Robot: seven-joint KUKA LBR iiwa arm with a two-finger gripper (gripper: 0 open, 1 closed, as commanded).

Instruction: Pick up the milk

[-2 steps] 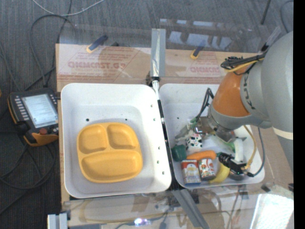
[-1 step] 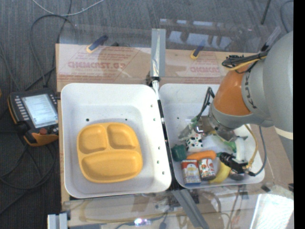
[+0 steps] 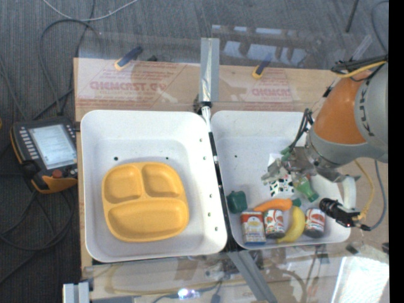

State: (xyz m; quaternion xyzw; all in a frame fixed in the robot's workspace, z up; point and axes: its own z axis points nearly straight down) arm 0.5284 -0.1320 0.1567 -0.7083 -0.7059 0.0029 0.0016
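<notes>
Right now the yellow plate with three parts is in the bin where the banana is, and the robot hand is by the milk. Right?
Not quite. The camera view shows the yellow plate in the left bin; the banana lies in the right bin. The gripper is indeed by the milk.

My arm (image 3: 353, 122) is a rounded grey shell with a broad orange band, black lettering on it, and thin cables alongside.

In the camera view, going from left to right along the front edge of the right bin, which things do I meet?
Green cup → first red can → second red can → banana → third red can.
</notes>
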